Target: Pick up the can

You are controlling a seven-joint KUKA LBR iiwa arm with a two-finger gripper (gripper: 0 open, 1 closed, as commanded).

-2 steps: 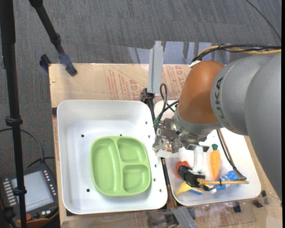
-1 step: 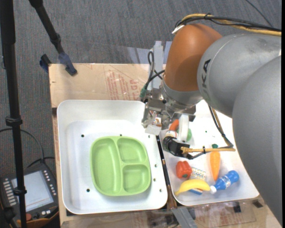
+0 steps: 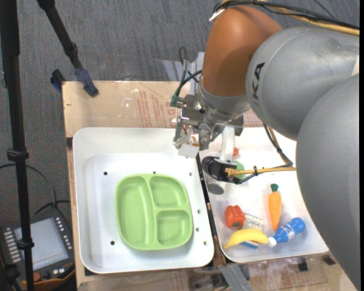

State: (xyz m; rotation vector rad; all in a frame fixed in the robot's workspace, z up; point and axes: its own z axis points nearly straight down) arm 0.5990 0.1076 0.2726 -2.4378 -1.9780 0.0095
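Can point(image 3: 253, 220): small pale printed item lying on its side in the right-hand bin point(image 3: 255, 190), near half, between the red pepper point(image 3: 233, 216) and the carrot point(image 3: 274, 206). Too small to read the label, so this ID is not certain. Nothing grips it, and it is well apart from the gripper.

Nearest the front of that bin is a banana point(image 3: 246, 238), lying flat just below the can. A blue bottle point(image 3: 288, 229) lies on its side beside the banana's right tip, below the carrot. The pepper touches or nearly touches the can's left end. The carrot points away from the camera, green top at the far end.

The left-hand bin point(image 3: 85, 162) holds a green divided plate point(image 3: 153, 211), flat, with three compartments, toward the bin's near right part.

Farther back in the right bin, a small green and red thing point(image 3: 237, 160) is partly hidden and can't be identified.

The gripper point(image 3: 191, 139) hangs over the far end of the seam between the two bins. Whether it is apart or together can't be told from this angle, and nothing is seen in it. The grey arm point(image 3: 291, 71) with its orange band comes in from the right.

The cardboard-covered bench point(image 3: 121, 102) runs behind the bins, with a blue clamp point(image 3: 85, 80) at its far left corner. A black stand pole point(image 3: 12, 132) is at the far left.
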